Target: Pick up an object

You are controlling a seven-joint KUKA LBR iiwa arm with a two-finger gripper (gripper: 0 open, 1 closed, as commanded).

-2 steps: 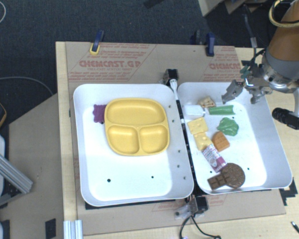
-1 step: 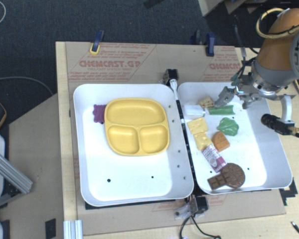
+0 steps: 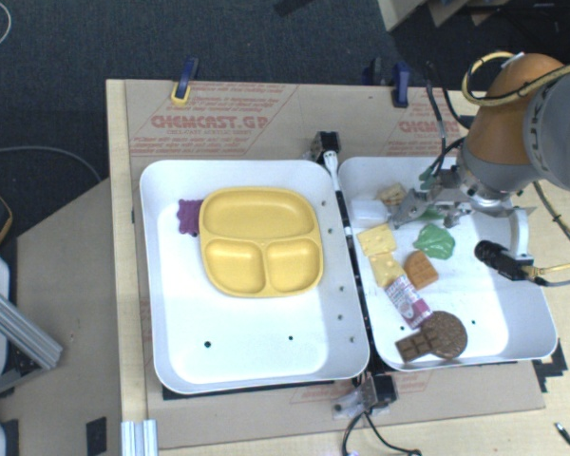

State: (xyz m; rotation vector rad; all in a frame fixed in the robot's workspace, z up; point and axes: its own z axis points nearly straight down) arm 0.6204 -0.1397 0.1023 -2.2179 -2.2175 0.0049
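My gripper (image 3: 435, 211) hangs low over the back of the right bin (image 3: 527, 335), just above a green object (image 3: 437, 243). A small tan block (image 3: 391, 196) lies to its left. Nearer the front lie a yellow cheese-like slice (image 3: 376, 240), a second pale yellow piece (image 3: 387, 269), an orange-brown chunk (image 3: 421, 271), a pink wrapped bar (image 3: 407, 302), a round brown cookie (image 3: 447, 334) and a dark chocolate piece (image 3: 411, 348). Nothing shows as held by the gripper.
The left bin (image 3: 256, 350) holds a yellow divided plate (image 3: 261, 240) with a purple object (image 3: 188, 216) at its left side. The grey and orange arm (image 3: 513, 122) comes in from the right. A raised divider (image 3: 347, 255) separates the bins.
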